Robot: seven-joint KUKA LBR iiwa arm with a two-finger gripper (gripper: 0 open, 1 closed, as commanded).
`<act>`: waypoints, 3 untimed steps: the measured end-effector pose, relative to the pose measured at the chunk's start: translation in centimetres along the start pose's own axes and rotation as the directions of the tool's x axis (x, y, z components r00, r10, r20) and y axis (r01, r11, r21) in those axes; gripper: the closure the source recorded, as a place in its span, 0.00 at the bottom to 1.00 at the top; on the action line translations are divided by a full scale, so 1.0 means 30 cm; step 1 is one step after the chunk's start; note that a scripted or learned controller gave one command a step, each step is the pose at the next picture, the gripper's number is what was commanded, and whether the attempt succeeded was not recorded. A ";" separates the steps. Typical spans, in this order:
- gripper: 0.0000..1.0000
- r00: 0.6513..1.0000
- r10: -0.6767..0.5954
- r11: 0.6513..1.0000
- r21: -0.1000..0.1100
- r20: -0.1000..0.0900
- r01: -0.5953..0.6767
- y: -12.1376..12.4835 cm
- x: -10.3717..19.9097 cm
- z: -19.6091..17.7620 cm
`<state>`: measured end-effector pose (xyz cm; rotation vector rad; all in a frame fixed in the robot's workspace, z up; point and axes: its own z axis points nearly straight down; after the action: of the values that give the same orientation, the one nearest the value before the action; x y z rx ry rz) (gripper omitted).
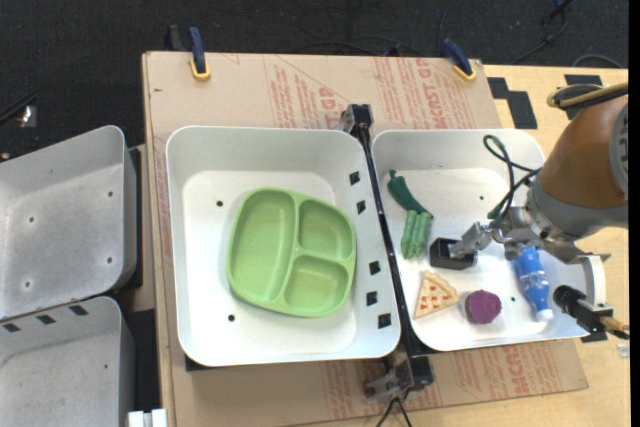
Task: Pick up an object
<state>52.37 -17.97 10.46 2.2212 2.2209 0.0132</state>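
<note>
In the right bin lie a dark green pepper-like piece, a lighter green ridged piece, a pizza-slice toy, a purple lump and a blue bottle. My gripper is down low in this bin, just right of the ridged green piece and just above the pizza slice. Its black tip hides whatever is under it. Nothing visibly sits in its grasp.
The left bin holds a light green divided plate. A black divider runs between the bins. The grey and orange arm reaches over the right bin's right wall. Cables loop near the wrist.
</note>
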 end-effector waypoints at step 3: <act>1.00 1.000 -0.003 1.000 0.001 0.008 0.003 0.024 -0.026 -0.434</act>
<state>52.99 -18.83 23.48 2.2147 2.2210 0.0032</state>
